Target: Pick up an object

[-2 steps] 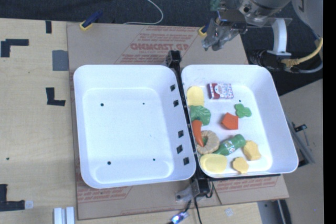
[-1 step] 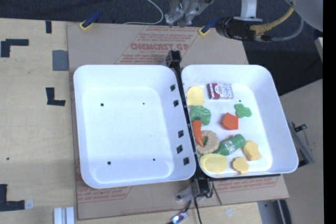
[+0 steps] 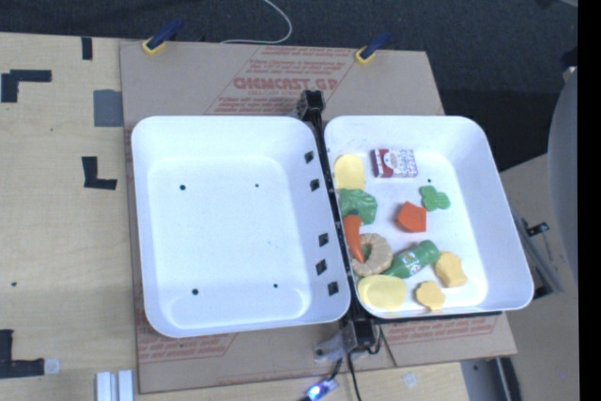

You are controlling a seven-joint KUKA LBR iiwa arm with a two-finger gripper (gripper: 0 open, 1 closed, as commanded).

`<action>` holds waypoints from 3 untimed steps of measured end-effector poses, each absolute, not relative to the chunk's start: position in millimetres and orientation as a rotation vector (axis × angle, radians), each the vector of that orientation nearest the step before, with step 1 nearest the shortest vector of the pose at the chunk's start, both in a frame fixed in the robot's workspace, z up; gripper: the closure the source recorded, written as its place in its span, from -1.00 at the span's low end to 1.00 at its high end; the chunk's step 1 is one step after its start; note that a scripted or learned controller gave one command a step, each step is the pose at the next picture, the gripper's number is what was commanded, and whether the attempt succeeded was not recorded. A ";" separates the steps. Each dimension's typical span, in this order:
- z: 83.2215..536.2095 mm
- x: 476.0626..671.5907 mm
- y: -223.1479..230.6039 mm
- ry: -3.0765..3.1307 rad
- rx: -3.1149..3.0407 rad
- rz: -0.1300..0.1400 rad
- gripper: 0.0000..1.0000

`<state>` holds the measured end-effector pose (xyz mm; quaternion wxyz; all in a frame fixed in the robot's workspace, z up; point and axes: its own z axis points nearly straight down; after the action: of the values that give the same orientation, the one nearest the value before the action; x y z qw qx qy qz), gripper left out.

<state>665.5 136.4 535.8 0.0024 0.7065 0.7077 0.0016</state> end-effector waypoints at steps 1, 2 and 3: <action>534.2 668.5 146.7 2.223 2.219 -0.002 1.00; 533.8 667.6 238.6 2.231 2.212 0.001 1.00; 534.2 667.9 234.1 2.225 2.218 -0.003 1.00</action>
<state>667.9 234.1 534.2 -0.0001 0.7061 0.7081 -0.0008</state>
